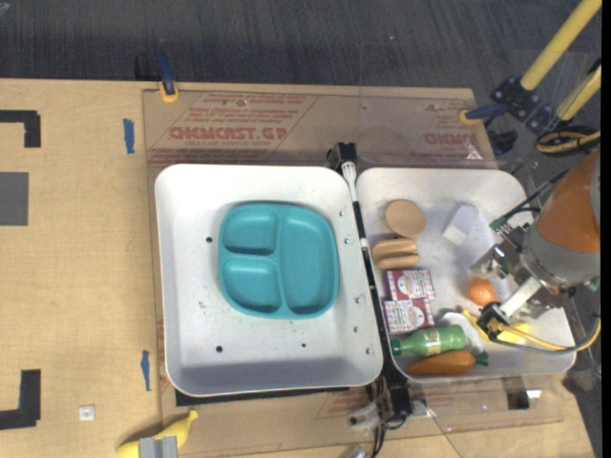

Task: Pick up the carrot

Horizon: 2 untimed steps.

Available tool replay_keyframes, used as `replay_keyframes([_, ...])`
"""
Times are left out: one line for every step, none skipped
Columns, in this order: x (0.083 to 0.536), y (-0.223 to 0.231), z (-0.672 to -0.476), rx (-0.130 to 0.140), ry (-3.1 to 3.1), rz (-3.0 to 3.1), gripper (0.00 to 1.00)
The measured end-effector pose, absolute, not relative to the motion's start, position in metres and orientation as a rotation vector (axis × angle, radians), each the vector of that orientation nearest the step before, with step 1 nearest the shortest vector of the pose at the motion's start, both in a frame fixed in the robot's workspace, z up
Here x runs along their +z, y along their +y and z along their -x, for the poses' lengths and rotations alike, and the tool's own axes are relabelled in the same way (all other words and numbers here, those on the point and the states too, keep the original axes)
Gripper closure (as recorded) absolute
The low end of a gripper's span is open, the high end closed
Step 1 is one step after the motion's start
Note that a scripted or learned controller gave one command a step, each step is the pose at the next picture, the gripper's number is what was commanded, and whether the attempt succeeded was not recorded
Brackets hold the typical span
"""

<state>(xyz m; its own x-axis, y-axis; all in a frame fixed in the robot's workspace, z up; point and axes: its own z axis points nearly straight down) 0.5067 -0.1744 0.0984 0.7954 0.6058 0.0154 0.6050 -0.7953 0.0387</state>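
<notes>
The carrot point(441, 363) is a long orange piece lying flat along the front wall of the right bin point(434, 187), its tip pointing left. It touches the green bottle point(430, 340) that lies just behind it. My gripper point(498, 267) hangs over the right side of this bin, below the arm's orange band point(576, 216). It sits up and to the right of the carrot, well apart from it, and close to a small orange-red ball point(483, 292).
The right bin also holds a round tan bun point(405, 218), a hot dog point(395, 252), a pink and white carton point(409, 296) and a pale translucent block point(462, 225). A teal divided plate point(280, 260) lies in the left bin point(181, 284).
</notes>
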Motion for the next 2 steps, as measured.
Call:
replay_keyframes([0.0981, -0.1578, -0.4898, 0.041, 1.128, -2.892, 0.0])
replay_keyframes([0.0975, -0.1537, -0.4847, 0.013, 1.525, -2.711, 0.0])
